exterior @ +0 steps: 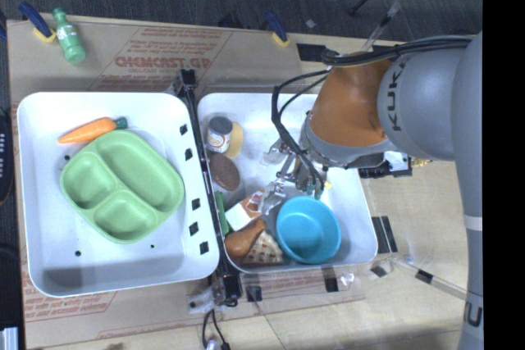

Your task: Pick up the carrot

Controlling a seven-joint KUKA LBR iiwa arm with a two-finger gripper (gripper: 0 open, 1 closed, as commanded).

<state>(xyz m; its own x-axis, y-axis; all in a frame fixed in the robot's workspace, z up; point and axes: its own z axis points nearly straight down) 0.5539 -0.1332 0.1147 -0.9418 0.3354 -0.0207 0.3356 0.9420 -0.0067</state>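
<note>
Camera view, read from left to right: a small green bottle (70, 38) stands on the cardboard-covered worktop (156, 53) just beyond the left bin (33, 201). In that bin's far left corner lies the carrot (89, 129), flat on the white floor. Its long axis runs nearly left to right with a slight tilt: the orange tip points left and a little toward the near side, and the dark green stub end points right, toward the divider between the bins. The carrot lies just beside the far rim of a green divided plate (121, 185), which takes up the middle of the same bin.

The right bin (361, 213) holds a small round tin (220, 133) near the divider, a brown oval item (225, 173) below it, a brown drumstick-shaped item (244, 238) at the near edge, and a blue bowl (308, 229).

The end effector (293, 176) hangs over the right bin, just above the blue bowl's far rim, on the grey arm (426, 102) with its orange band. Whether it is open or closed cannot be told from this angle; nothing is seen in it. The carrot is well apart from it, far to its left and in the other bin.
</note>
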